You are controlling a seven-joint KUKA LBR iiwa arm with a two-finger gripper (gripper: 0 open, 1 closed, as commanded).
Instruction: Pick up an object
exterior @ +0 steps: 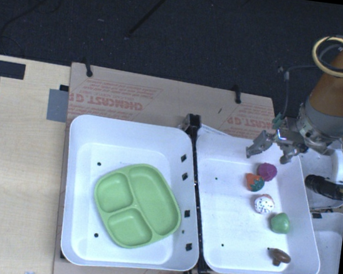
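Note:
My gripper (275,149) hangs open over the far edge of the right bin (221,235), its two grey fingers spread wide with nothing between them. Just below it lies a purple object (267,171). Touching that one on its near left side is a small orange and teal object (254,182). Further toward the front sit a white speckled ball (264,204), a green object (280,222) and a brown piece (279,256), all along the bin's right side.
The left bin (88,147) holds a green divided plate (136,205). A black divider with clips (192,193) runs between the two bins. The arm's orange band (341,81) rises at the right edge.

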